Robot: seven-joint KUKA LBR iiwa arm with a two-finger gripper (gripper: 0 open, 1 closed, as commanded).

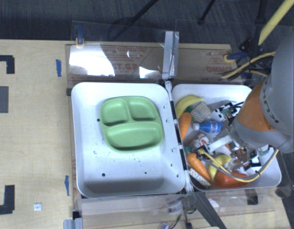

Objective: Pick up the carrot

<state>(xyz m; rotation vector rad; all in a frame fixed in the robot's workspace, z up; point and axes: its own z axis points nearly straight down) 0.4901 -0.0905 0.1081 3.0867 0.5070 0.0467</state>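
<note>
The carrot [197, 165] lay in the right bin [275, 175], close against its left wall toward the near corner, tilted with its thick end toward ten o'clock and its tip toward four o'clock. A second orange, carrot-like piece [185, 126] stood just at twelve o'clock from it, along the same wall. At two o'clock of that piece sat a yellow banana-shaped toy [187, 102] with a grey speckled block [201, 110] touching it, and a blue and white bottle [209, 127] lay just beyond at three o'clock. Toward three to four o'clock of the carrot, a yellow piece [221, 160] and a red-orange item [227, 179] crowded right beside it, with loops of yellow cable crossing over them. The gripper [228, 151] hung low over this clutter at about two o'clock from the carrot, near but not on it; whether its fingers were spread or closed could not be told, as wiring and the wrist hid them. The arm [263, 113], with its orange band, covered the bin's right half. The left bin [85, 142] held a green divided plate [131, 122].
</note>
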